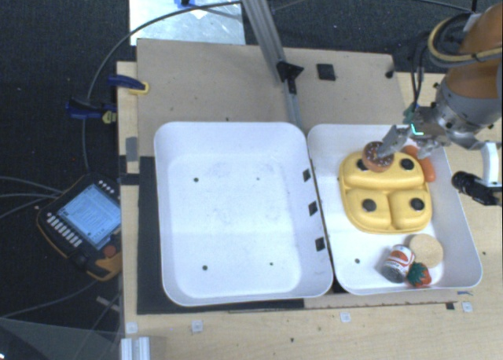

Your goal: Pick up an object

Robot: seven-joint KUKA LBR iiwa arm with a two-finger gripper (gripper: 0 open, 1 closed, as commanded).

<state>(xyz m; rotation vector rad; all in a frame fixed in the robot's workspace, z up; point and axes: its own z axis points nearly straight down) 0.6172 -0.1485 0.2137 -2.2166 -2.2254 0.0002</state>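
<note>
The bench (pixel 236 83) is a tan board carrying two shallow white bins side by side. The left bin (pixel 177 193) is the larger-looking of the pair from this slant; the right bin (pixel 464 264) holds every loose item in view.

The KUKA arm (pixel 471 75) reaches in from the right edge, its orange band showing above the grey wrist, and bends down over the upper part of the right bin. Its gripper (pixel 397 140) sits at the far end of the yellow tray, with one dark finger angled down toward a small round brown object. Whether the fingers are spread or closed cannot be told from this angle, and nothing can be seen clamped between them.

The yellow tray (pixel 385 193) is a moulded piece with rounded hollows (four dark spots mark them), lying in the middle of the right bin. The brown ring-shaped object (pixel 378 156), doughnut-like, rests on the tray's upper left hollow, touching or just under the finger tip. An orange piece (pixel 428 168), possibly a toy carrot, lies just beside the tray's upper right corner.

Near the bin's front wall sit three smaller things close together: a pale round disc (pixel 426 248), a small tin can (pixel 398 261) tipped on its side, and a red strawberry-like toy (pixel 419 273) touching the can.

Off the bench to the left, a teach pendant (pixel 85 221) lies on the dark floor.
</note>
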